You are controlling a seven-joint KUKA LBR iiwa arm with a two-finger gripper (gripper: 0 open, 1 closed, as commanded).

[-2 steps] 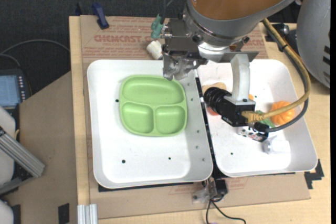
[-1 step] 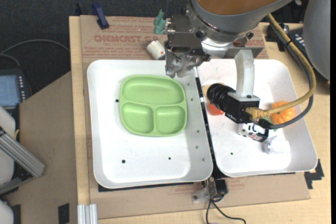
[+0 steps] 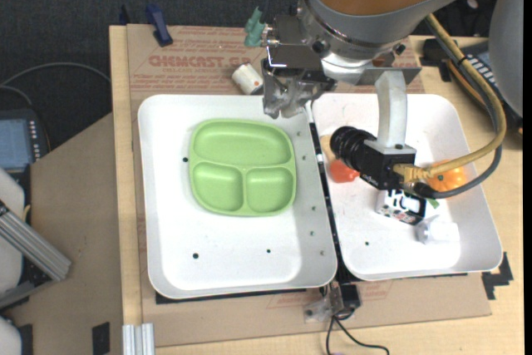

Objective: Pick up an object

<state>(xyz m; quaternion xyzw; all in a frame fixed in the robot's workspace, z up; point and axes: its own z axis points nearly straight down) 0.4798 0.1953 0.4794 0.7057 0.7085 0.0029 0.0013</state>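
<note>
The tool (image 3: 287,102), its spread impossible to tell, hangs at the far right corner of the left bin (image 3: 166,204) above the green plate (image 3: 243,166); I judge this the approach, with a descent onto the plate's rim needed next.

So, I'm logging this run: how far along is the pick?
Done: nothing lifted yet. The green plate lies flat in the left bin, and a red piece and an orange ball lie in the right bin. In hand: the gripper hangs at the plate's far right corner, carrying nothing I can see. Left: grasp one thing and raise it.
</note>
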